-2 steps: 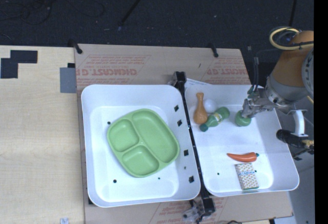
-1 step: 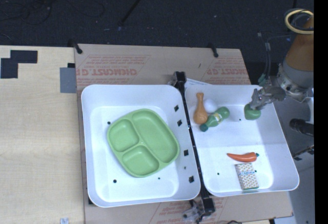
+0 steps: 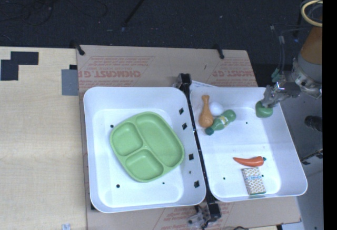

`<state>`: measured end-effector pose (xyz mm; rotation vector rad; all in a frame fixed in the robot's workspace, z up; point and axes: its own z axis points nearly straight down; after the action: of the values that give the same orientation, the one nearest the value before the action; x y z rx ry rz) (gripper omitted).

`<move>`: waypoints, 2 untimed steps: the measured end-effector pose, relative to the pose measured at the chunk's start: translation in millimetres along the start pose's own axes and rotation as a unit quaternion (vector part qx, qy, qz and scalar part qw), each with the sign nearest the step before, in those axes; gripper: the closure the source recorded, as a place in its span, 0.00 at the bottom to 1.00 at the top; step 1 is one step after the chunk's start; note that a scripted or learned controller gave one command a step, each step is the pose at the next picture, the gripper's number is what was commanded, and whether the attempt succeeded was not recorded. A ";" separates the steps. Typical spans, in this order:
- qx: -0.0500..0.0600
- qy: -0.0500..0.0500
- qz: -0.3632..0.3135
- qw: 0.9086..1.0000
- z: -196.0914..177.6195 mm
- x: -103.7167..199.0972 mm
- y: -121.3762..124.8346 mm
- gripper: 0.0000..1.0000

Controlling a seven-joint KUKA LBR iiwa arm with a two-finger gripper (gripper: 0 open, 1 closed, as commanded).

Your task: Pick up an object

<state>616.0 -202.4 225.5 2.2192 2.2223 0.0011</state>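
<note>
My gripper (image 3: 268,101) reaches in over the far right rim of the right bin (image 3: 295,171). A small round green object (image 3: 264,110) sits at its tip, pinched between the fingers just above the bin wall. Further left in the same bin a tan drumstick-shaped toy (image 3: 206,113) lies against a green bottle (image 3: 221,121), with a small white ball (image 3: 216,107) between them. Toward the front are an orange-red chili pepper (image 3: 249,160) and a small patterned box (image 3: 255,180).
The left bin (image 3: 100,181) holds a green divided plate (image 3: 146,146). A black divider (image 3: 193,139) runs between the two bins. Both bins rest on brown cardboard (image 3: 131,68) over a pale wood bench (image 3: 37,139).
</note>
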 end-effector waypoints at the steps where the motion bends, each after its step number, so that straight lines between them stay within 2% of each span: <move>1: 0.002 0.001 -0.001 1.000 -5.2 48.9 -1.9 1.00; 2: 0.003 0.001 -0.001 1.000 3.0 94.0 -19.3 1.00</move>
<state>596.6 -108.4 222.5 2.2215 2.2288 -0.0030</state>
